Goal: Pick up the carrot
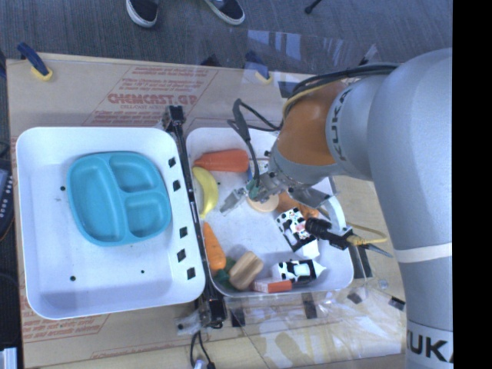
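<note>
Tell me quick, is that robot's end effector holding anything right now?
End effector: over the right bin, near the banana; whether it is open, closed or holding something cannot be told.

Two bins (31, 206), one tray (119, 197)

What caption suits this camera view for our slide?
KUKA arm's gripper hovers in the right bin among toy food; the carrot lies by the bin's left wall.

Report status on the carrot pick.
Hand low in right bin, grip unclear. Carrot against left wall, untouched. Banana and bread roll crowd it.
</note>
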Controlling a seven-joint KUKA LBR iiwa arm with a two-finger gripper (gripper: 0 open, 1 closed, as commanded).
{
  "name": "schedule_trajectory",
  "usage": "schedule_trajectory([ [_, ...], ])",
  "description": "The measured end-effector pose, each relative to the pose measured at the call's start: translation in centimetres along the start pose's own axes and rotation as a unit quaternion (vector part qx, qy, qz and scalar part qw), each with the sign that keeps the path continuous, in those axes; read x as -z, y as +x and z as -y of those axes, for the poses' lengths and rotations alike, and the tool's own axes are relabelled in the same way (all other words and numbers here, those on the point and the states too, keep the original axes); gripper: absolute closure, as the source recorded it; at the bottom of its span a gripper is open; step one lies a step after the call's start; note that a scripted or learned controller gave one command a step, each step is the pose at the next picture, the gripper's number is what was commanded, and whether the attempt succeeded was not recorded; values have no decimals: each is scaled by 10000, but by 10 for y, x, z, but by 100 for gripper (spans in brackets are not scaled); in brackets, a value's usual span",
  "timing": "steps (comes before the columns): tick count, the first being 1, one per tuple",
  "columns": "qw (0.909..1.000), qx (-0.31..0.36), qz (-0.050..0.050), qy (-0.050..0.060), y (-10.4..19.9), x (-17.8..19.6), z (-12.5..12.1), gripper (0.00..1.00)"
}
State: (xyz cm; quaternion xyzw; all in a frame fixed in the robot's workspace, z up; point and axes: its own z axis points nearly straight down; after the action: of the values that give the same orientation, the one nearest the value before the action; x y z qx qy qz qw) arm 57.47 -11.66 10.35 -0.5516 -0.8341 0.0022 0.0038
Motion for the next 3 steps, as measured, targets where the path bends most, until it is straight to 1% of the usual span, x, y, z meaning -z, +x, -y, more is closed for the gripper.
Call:
schedule_trajectory([
  [1, 9984, -560, 10, -38, 60, 91, 48, 0],
  [2, 9963, -862, -9, -3, 122, 86, 57, 0],
  [3, 9765, -2155, 14, -11, 68, 87, 55, 0],
])
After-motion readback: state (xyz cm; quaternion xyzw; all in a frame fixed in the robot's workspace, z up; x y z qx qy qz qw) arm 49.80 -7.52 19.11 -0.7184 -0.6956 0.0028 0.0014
